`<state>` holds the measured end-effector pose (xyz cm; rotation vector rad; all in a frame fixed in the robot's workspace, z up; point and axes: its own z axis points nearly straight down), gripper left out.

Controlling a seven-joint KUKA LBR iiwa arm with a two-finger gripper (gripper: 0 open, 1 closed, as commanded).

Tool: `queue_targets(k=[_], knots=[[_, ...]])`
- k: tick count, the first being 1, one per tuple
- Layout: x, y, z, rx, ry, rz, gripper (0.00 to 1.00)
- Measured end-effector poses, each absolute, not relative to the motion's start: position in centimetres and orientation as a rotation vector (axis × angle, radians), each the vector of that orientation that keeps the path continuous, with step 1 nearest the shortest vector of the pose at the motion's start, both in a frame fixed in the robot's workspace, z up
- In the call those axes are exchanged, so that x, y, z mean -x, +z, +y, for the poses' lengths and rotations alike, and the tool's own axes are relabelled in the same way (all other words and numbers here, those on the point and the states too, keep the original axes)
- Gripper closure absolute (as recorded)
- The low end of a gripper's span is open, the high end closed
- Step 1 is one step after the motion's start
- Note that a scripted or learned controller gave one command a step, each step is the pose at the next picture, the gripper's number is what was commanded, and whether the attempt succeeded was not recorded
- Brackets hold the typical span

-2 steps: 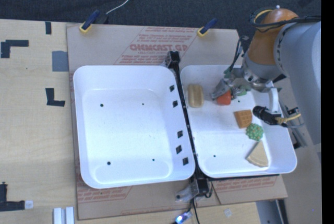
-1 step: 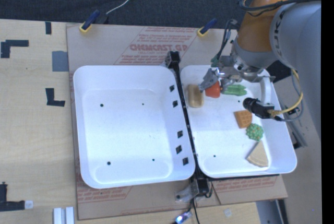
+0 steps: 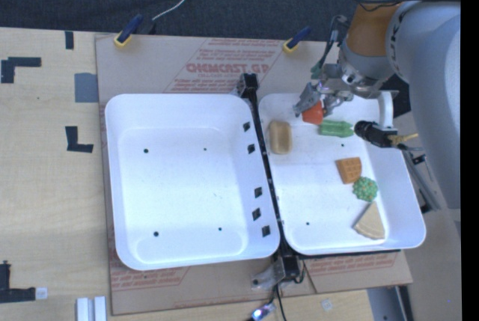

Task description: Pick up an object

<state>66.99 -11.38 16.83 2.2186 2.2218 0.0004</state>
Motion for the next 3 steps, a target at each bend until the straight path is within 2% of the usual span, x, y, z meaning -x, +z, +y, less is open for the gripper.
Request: queue_targets(k=[1, 3], knots=[[-62.9, 12.1, -11.3, -2.226, -0.010, 2.225, 1.00], [-63.1, 14.3, -11.0, -2.221, -0.002, 2.228, 1.00]])
